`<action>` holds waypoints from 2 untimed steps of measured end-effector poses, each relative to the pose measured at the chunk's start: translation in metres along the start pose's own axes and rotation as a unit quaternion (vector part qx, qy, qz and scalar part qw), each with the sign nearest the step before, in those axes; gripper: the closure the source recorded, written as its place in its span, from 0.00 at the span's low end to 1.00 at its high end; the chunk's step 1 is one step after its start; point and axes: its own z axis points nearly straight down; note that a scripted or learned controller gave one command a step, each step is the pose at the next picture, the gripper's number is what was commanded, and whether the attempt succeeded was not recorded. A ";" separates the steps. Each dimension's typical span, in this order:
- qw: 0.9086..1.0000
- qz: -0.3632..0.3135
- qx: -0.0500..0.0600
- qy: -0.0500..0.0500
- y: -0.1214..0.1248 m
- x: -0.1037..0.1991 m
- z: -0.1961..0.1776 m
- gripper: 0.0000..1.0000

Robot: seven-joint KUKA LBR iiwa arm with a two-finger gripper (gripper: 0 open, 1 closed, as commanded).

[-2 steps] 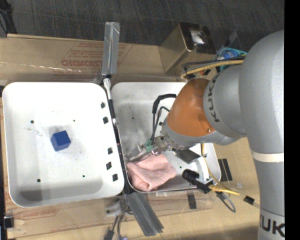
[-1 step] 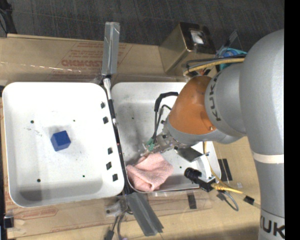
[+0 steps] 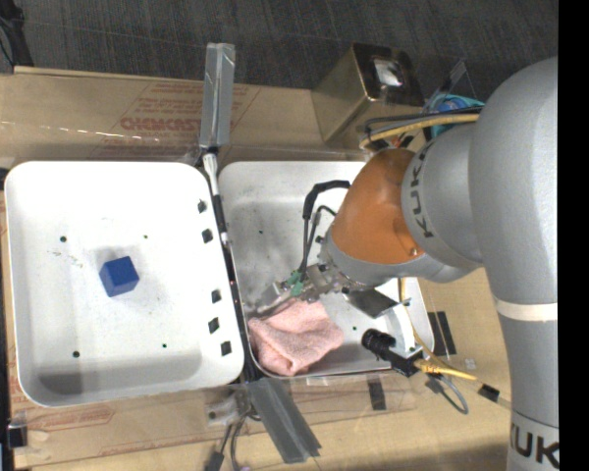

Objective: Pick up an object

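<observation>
Pink cloth [image 3: 293,340] lies in the right bin [image 3: 265,199], at its near-left corner, just below the tool [image 3: 304,283] and slightly to camera-left of it. The cloth's upper edge sits right under the tool tip, but I can't tell if they touch or are just apart. The tool is low over the right bin floor, in the middle-left part, reaching in from the camera's right under the arm's orange band [image 3: 373,219]. The wrist bulk hides most of it, so I can't tell whether it is open or closed, and nothing is seen gripped in it. The cloth is pale pink and soft with a fuzzy, towel-like texture. It is crumpled into a rough lump with folds, wider at the bottom, and its lower edge is near the bin's front wall. The second loose thing is a blue cube [image 3: 119,275] in the left bin [image 3: 39,361], left of centre and well apart from the tool, with the divider between the bins in between. The cube is small and solid blue, sits flat on the white floor and touches nothing else. Both bins rest on the brown cardboard-covered worktop [image 3: 88,111]. The right bin floor looks scuffed and greyish, the left one cleaner.
</observation>
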 end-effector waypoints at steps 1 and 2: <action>0.969 0.246 -0.001 0.000 0.019 -0.007 0.010 0.00; 0.973 0.229 -0.001 0.001 0.000 -0.067 -0.033 0.00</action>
